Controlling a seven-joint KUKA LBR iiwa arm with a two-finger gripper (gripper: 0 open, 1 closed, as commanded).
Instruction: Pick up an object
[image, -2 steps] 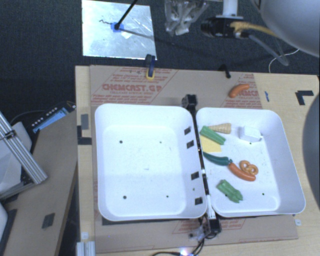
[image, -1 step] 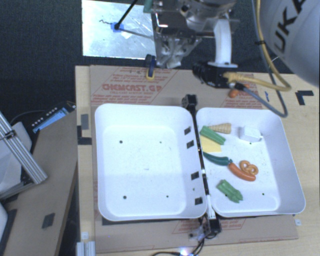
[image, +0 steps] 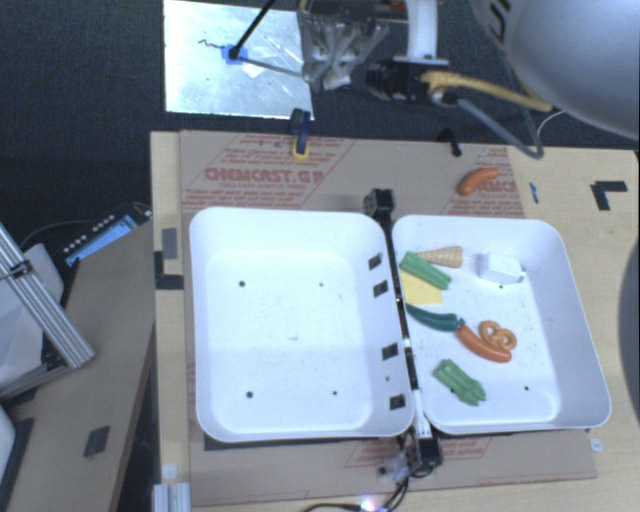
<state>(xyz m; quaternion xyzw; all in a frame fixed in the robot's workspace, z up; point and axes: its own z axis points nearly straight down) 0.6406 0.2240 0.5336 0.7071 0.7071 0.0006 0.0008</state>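
The right bin (image: 575, 330) holds several toy foods: a pale corn cone (image: 441, 256), a green pod (image: 424, 271) lying on a yellow slice (image: 422, 291), a white block (image: 498, 268), a dark green pepper (image: 432, 318), an orange sausage (image: 482, 346) with a pretzel (image: 498, 335) on it, and a light green vegetable (image: 458, 382). My gripper (image: 330, 72) hangs high at the top of the view, beyond the bench's far edge and well away from both bins, with nothing seen in it.
The left bin (image: 205, 300) sits beside the right one, joined by a black hinge strip (image: 398, 320). Another orange sausage (image: 478, 180) lies on the cardboard behind the right bin. A yellow-blue clamp (image: 300, 135) stands at the far edge.
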